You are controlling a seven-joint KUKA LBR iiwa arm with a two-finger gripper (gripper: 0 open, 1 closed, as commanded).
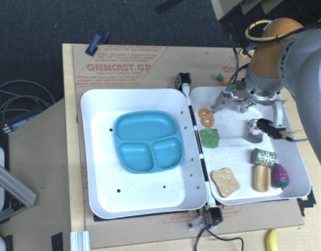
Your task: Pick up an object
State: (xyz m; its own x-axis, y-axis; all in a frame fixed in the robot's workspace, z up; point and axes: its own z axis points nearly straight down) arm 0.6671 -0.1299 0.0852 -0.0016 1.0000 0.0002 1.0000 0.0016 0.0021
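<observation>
Bench top [124, 67]: the gripper [234, 104] hangs spread wide and empty at the upper end of the right bin [231, 146], near a pretzel [206, 117]

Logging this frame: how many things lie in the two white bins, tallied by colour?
Blue: 1, divided plastic plate
Orange: 1, pretzel-shaped ring
Green: 2, leafy piece, green-and-white can
Tan: 2, bread slice, golden cylinder
Purple: 1, grape bunch
Total: 7
</observation>
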